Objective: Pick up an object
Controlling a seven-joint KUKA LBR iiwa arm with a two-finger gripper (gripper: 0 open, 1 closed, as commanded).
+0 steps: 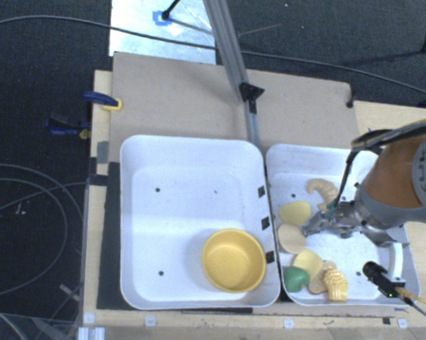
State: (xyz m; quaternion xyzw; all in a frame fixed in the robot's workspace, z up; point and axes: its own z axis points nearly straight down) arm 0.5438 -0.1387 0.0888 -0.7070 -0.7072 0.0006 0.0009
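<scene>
My gripper [317, 223] is low inside the right bin [346, 163], reaching in from the right. Its tip sits among loose items: a pale yellow round piece [295, 211] just to its left, a beige disc [290, 238] below-left and a cream curved piece [320, 186] above it. Nearer the front of this bin lie a pale yellow block [308, 262], a green piece [295, 278] and a yellow ridged piece [335, 284]. Nothing shows as lifted off the bin floor.
The left bin [162, 162] holds a yellow bowl [233, 259] at its front right corner. A grey pole [230, 49] slants over the bench behind the bins. The divider between the bins lies close to the gripper's left.
</scene>
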